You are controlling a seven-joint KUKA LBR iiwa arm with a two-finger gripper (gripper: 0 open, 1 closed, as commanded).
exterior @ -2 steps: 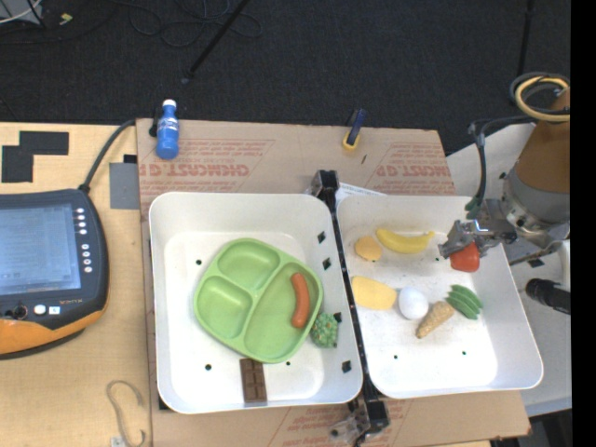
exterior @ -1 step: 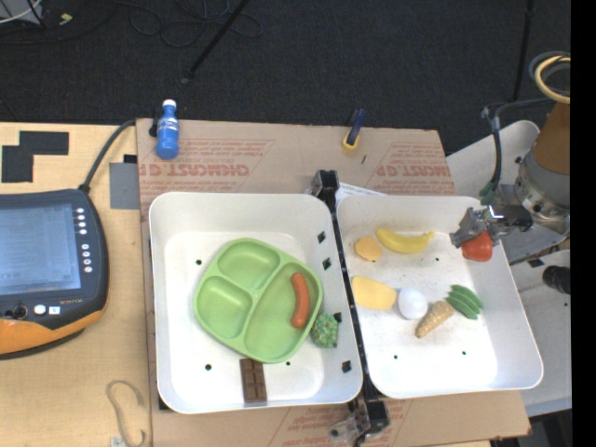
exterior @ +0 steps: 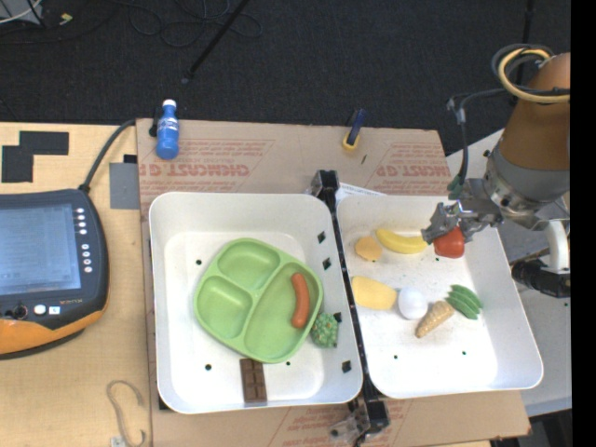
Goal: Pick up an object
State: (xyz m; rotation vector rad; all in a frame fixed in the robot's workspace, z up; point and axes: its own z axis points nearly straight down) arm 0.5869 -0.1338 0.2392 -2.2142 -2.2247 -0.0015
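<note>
Right bin's (exterior: 521, 361) near half lies open; banana (exterior: 400, 241), lemon (exterior: 373, 293) and egg (exterior: 412, 303) crowd its middle.

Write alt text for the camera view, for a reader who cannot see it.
A grey robot arm reaches in from the right, its hand at a red toy tomato in the right bin, near a banana, an egg and other toy foods. The left bin holds a green divided plate with a sausage on it.
</note>
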